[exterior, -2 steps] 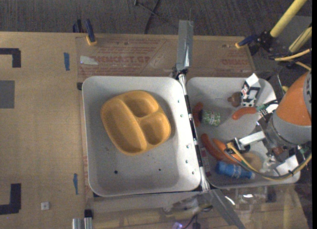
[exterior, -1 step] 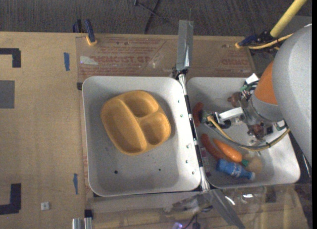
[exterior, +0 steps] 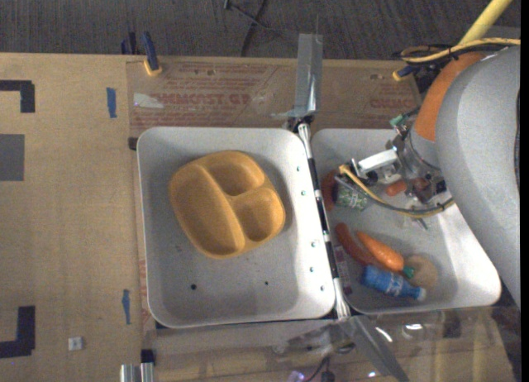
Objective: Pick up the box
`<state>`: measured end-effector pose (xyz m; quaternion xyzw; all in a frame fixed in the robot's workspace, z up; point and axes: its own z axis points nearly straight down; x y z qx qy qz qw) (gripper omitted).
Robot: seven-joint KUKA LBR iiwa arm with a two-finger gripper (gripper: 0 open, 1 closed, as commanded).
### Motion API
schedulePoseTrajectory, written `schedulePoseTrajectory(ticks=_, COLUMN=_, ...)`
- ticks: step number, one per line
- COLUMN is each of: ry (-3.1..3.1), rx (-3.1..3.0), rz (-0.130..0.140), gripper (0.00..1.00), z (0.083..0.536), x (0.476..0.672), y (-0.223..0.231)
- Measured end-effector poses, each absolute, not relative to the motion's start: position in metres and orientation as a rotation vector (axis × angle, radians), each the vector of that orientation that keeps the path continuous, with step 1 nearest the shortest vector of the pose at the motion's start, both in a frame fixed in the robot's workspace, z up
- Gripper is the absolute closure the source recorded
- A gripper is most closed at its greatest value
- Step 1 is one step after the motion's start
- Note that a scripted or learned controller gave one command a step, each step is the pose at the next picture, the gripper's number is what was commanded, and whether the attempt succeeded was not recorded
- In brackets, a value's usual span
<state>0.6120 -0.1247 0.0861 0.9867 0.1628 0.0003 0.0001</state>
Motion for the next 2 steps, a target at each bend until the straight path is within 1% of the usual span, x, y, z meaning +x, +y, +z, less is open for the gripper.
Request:
schedulePoseTrajectory(ticks=1, ry=0.521, rx=3.099, rz=0.001, gripper=1.00, z=0.097, x=0.613, y=-0.122)
schedulePoseTrajectory(ticks=2, ry=0.321, rx=3.126, rz=0.000, gripper=1.00, z=0.203, x=0.641, y=-0.092)
